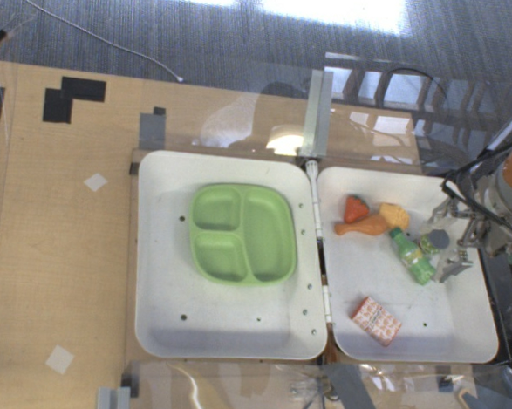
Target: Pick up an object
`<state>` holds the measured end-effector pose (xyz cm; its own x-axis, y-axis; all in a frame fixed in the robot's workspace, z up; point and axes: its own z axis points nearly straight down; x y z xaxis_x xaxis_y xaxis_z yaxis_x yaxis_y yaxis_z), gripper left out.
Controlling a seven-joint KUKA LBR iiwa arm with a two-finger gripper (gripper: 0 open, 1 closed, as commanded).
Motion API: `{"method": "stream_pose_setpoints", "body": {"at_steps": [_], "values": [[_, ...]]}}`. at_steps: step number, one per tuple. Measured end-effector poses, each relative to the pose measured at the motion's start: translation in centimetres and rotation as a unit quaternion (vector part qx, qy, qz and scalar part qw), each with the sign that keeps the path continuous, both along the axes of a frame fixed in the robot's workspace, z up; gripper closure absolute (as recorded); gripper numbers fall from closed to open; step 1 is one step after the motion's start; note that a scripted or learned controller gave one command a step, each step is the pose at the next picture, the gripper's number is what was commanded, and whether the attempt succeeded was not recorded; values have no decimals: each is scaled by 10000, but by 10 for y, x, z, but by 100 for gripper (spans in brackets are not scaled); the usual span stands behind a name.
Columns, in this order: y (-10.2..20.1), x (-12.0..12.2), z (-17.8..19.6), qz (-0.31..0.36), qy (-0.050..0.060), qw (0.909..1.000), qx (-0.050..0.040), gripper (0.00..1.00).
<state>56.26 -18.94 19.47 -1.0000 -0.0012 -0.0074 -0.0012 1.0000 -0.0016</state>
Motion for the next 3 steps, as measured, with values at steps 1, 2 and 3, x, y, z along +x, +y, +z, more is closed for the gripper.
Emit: {"method": "stream_pose_setpoints", "body": {"at_steps": [1,2,3], "values": [[16,36,-101,-958,26,9954,18,0],[16,41,-84,-929,-53,9957,0,100],[80,55,-105,-2403,-37,9707,35,100]]}}
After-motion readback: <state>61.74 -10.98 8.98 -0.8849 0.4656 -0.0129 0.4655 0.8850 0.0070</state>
